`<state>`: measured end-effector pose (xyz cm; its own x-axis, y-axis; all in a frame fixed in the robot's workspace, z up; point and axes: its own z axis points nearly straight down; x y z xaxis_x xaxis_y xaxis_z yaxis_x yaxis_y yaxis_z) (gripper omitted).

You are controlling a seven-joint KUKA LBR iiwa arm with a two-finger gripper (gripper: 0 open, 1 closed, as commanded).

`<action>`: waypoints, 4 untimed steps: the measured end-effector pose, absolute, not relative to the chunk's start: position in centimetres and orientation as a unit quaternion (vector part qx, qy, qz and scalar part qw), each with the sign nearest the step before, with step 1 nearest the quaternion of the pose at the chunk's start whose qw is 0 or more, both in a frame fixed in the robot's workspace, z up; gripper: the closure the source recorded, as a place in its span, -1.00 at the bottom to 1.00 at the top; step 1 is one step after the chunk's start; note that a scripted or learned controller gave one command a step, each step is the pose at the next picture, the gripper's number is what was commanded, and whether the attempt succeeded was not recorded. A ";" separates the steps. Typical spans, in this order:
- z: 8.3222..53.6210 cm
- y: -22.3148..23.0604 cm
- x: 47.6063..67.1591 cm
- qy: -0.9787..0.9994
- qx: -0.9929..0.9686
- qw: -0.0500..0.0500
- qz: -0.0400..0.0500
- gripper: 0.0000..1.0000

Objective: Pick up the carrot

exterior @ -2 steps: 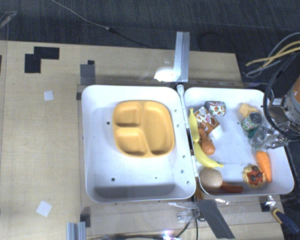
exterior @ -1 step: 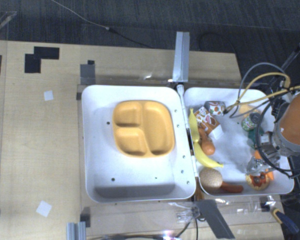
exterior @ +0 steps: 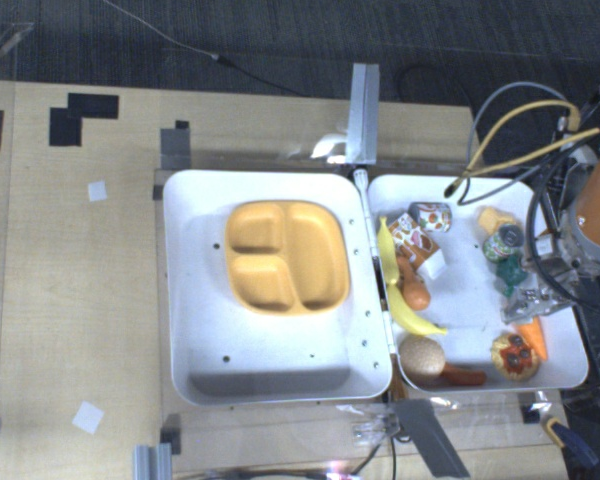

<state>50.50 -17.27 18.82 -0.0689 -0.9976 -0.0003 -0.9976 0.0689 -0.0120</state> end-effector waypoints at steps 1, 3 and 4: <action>10.3 -20.1 49.6 0.699 -0.715 0.007 -0.009 1.00; 10.5 -20.0 49.8 0.717 -0.697 0.003 -0.002 1.00; 15.3 -15.9 48.9 0.721 -0.693 0.004 -0.003 1.00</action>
<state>48.95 -15.93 15.32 -0.0401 -0.9992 -0.0013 -0.9992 0.0401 -0.0088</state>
